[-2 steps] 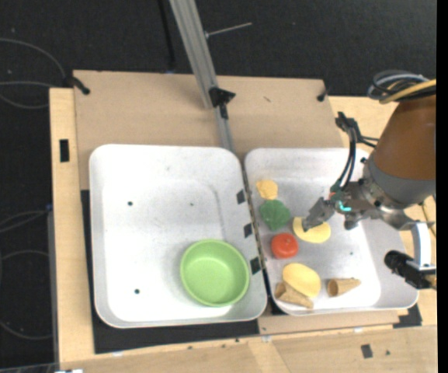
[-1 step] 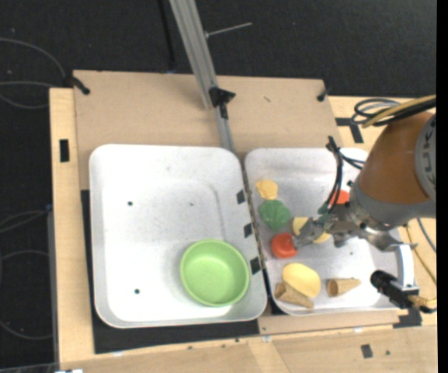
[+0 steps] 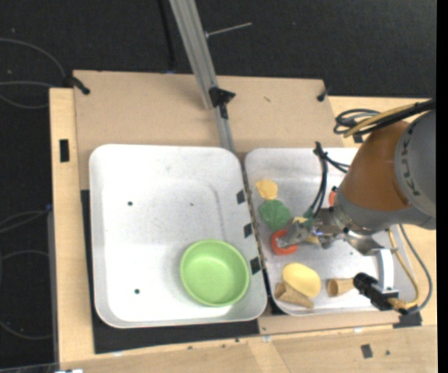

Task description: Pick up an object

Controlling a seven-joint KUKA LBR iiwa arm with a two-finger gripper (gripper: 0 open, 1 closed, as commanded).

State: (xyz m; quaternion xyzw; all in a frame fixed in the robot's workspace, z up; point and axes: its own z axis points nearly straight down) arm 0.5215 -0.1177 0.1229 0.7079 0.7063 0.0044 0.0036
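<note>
My gripper point(image 3: 305, 230) hangs low in the right bin point(image 3: 293, 169), its tip right beside a small red and orange object point(image 3: 283, 243). A green lumpy object point(image 3: 274, 212) lies just beyond the red one, and a small yellow object point(image 3: 266, 189) sits further back. Near the bin's front lie a larger yellow rounded object point(image 3: 302, 278), a tan piece point(image 3: 292, 294) against it, and a small tan cylinder point(image 3: 337, 287). I see nothing between the gripper's tips from this angle.
The left bin point(image 3: 154, 200) holds a light green bowl point(image 3: 214, 273) at its front right corner. A grey metal post point(image 3: 200, 53) slants over the bench behind the bins. My arm's orange band point(image 3: 375, 169) covers the right bin's right side.
</note>
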